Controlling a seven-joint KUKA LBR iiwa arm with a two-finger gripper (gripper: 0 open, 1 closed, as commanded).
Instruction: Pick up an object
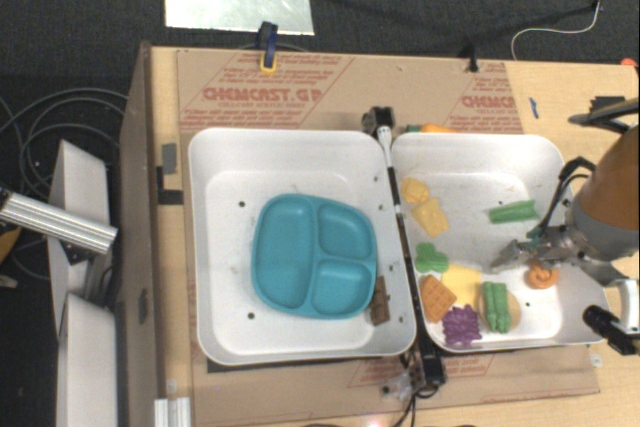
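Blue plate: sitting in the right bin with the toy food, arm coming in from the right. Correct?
Not quite. The camera view shows the blue plate in the left bin, with a small brown piece by its edge. The toy food is in the right bin, and the arm does come in from the right.

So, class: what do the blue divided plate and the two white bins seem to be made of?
Blue divided plate: probably moulded plastic, with a smooth, even teal surface and soft rounded compartment ridges. Left white bin and right white bin: likely thin formed plastic, matte to slightly glossy, with rounded corners and rolled rims. Exact material is uncertain.
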